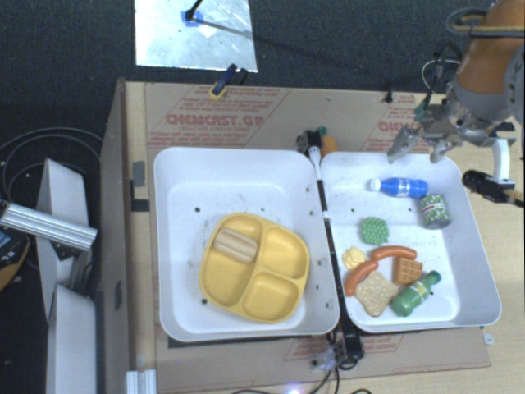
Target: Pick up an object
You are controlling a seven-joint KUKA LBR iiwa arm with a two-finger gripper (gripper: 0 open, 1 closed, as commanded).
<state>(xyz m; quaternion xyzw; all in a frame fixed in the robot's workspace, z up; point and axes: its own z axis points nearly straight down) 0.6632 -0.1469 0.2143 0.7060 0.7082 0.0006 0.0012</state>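
Gripper [424, 145] hangs over the far rim of the right bin [480, 245], fingers spread apart, nothing between them. Right bin contents: blue bottle [399, 187] lying on its side, green can [434, 210] just beside it, green round piece [375, 230], sausage [376, 263], waffle [407, 270], toast [376, 292], green bottle [413, 295]. Left bin [184, 187] holds a yellow compartment tray [256, 267] with a hot dog bun [235, 243] in its far-left compartment.
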